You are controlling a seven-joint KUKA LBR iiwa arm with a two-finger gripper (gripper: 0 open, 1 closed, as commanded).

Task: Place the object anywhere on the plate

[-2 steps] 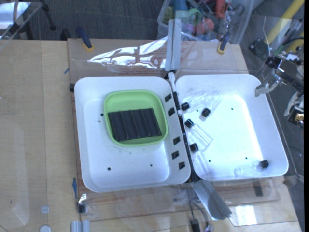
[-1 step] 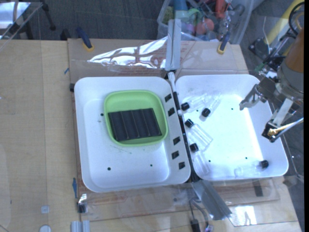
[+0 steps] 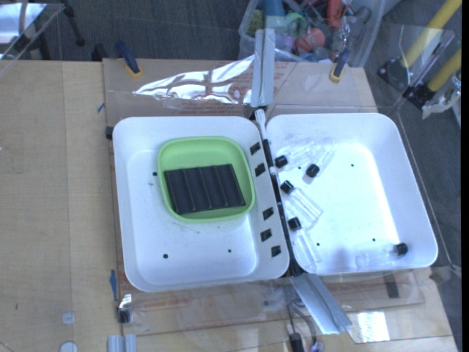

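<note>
Green plate [image 3: 209,152]: square, rounded corners, raised rim, upright in left bin, toward its upper middle. Dark ridged rectangular object [image 3: 204,189]: lies flat on plate, slightly tilted, covering most of plate floor, long side across.

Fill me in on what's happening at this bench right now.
Nothing is being handled at this moment. A dark ribbed block already lies on the green plate, which sits in the left bin. The right bin holds several small clear bottles with black caps, scattered mostly along its left side, with one black cap near the lower right corner.
</note>
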